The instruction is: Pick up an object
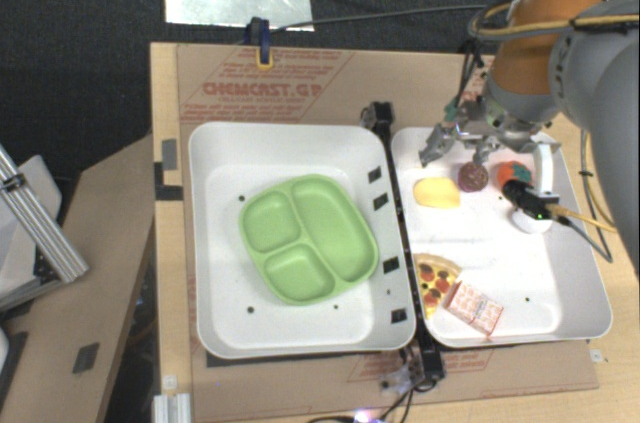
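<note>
In the right bin (560, 311), a yellow lemon-shaped piece (437, 193) lies near the back left, with a dark red ball (473, 176) just to its right. An orange and green item (513, 173) sits further right, partly hidden by the arm. A toy pizza slice (435, 277) and a pink and white box (473, 308) lie at the front. My gripper (458, 149) hangs over the back of this bin, just behind the yellow piece and the red ball. Its fingers are spread open with nothing between them.
The left bin (220, 211) holds a green divided plate (306, 237). A black divider with clips (390, 211) runs between the two bins. The grey arm with its orange band (540, 21) reaches in from the upper right over the right bin's back corner.
</note>
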You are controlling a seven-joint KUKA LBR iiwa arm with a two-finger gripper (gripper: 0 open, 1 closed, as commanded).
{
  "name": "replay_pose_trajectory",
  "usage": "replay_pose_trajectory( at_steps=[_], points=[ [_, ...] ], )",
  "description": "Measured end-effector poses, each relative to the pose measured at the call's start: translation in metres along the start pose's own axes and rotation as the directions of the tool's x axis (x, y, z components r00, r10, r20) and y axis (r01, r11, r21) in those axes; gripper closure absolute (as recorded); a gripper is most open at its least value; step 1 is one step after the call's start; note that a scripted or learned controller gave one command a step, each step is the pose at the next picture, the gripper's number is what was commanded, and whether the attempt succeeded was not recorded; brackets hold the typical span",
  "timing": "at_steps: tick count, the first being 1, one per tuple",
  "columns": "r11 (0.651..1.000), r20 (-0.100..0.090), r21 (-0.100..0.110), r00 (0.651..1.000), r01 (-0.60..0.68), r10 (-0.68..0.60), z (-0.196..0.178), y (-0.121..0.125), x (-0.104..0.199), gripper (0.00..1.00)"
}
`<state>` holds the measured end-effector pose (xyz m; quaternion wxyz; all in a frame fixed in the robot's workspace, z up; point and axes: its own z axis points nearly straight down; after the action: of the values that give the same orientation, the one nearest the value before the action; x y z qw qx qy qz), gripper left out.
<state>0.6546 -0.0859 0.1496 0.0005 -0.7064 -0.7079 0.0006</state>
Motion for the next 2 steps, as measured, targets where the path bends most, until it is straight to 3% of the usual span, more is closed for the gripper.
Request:
replay_pose_trajectory(
  at_steps=[1, 2],
  points=[
    [1.000, 0.000, 0.000, 1.000, 0.000, 0.000, 0.041, 0.001, 0.001, 0.00],
    [1.000, 0.000, -0.007, 1.000, 0.000, 0.000, 0.027, 0.003, 0.001, 1.00]
  ],
)
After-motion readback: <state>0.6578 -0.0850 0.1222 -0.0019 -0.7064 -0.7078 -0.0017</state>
